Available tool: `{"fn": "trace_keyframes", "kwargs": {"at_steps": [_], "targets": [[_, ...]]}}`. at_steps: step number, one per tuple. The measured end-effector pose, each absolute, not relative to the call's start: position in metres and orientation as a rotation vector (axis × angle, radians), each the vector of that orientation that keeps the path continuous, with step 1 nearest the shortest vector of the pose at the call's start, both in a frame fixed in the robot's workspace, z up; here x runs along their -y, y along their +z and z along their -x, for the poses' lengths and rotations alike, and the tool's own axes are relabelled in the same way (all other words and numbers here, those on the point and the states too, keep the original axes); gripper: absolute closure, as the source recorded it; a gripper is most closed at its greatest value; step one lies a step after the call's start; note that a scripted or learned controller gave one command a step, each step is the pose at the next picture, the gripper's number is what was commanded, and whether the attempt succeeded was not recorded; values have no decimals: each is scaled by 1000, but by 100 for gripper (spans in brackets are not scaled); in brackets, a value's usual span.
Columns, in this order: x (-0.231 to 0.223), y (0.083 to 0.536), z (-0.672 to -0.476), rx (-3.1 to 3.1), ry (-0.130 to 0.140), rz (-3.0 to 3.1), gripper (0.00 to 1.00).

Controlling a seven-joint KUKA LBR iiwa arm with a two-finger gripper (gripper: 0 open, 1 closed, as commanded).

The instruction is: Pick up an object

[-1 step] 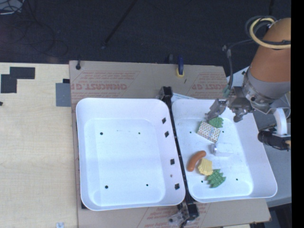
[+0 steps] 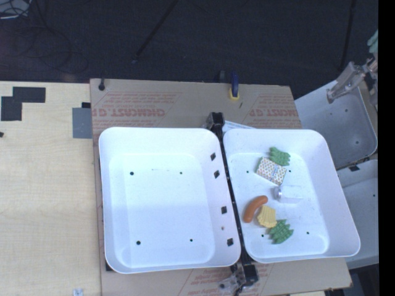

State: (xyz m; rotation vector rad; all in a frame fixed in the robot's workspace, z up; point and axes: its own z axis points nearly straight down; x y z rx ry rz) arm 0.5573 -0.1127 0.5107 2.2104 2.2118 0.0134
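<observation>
gripper is parked way up past the far right corner of the bench, over a grey metal plate and well apart from both bins. it's small and side-on at the picture's edge, so honestly can't tell if it's wide or narrow, and nothing visible is in it.

all the stuff to pick is in the right bin. near its far edge sits a green leafy toy, and just beside that, touching or nearly, a small patterned block lying tilted. a little grey lump is around the middle of the bin, too small to name. closer to the near edge there's an orange sausage lying at a slant, with a yellow piece touching its lower end, and a second green leafy toy just beside the yellow one.

left bin sits right against the right bin, black clips along the seam. both rest on a brown board with red lettering, and a blue and yellow clamp is on its far edge.
</observation>
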Motion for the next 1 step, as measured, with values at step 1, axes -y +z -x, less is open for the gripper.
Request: {"fn": "trace_keyframes", "kwargs": {"at_steps": [1], "targets": [[111,510,-558,-2230,-6,-2216,100]]}}
